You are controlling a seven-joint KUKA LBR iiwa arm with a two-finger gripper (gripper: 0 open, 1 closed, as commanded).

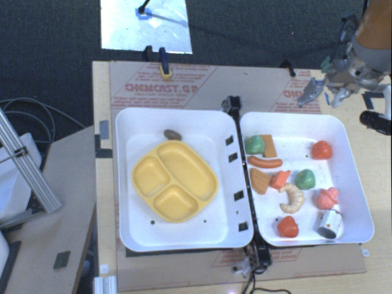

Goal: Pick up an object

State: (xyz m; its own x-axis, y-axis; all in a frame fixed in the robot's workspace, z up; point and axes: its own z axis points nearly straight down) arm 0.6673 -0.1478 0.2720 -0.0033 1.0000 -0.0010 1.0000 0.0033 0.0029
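Note:
My gripper hangs above the bench just behind the right bin's far edge, open, with nothing between its fingers. Several toy foods lie in that bin: a green piece beside an orange block, a sausage, a red tomato, a brown slice, an orange-red piece, a green pepper, a curled shrimp, a pink piece, a red piece and a silver can.
The left bin holds a yellow divided plate and a small brown item behind it. A black hinge strip runs between the bins. A shiny sheet lies on the floor beyond the bench.

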